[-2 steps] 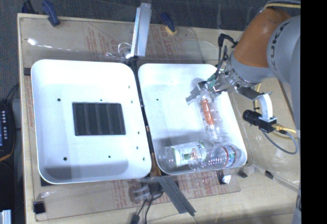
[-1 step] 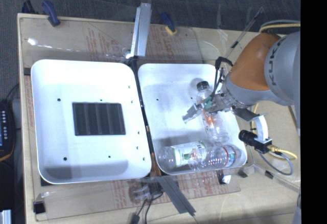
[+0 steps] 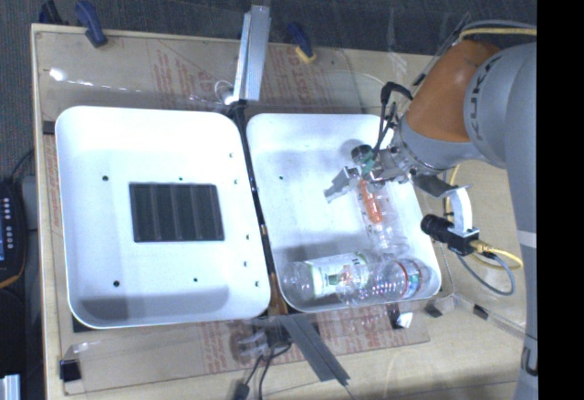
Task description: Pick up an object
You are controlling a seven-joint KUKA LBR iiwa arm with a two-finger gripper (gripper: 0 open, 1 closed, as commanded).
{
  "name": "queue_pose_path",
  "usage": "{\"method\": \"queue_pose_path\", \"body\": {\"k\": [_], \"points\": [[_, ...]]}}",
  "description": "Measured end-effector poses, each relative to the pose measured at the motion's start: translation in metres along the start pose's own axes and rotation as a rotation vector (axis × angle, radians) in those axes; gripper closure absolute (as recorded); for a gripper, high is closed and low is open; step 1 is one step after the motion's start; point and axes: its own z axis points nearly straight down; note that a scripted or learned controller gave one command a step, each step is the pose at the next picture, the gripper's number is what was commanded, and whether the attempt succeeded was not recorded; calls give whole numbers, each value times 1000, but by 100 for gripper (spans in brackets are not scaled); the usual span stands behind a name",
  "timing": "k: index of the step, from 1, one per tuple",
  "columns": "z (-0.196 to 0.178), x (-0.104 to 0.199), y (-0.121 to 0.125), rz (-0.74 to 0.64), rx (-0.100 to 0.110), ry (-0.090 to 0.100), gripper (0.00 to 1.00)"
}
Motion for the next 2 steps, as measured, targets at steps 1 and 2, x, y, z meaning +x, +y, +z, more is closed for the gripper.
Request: {"method": "queue_pose_path", "body": {"k": [1,2], "points": [[-47,-6,40,267,0,0,0],[-77,5,7,149,2,1,0]]}}
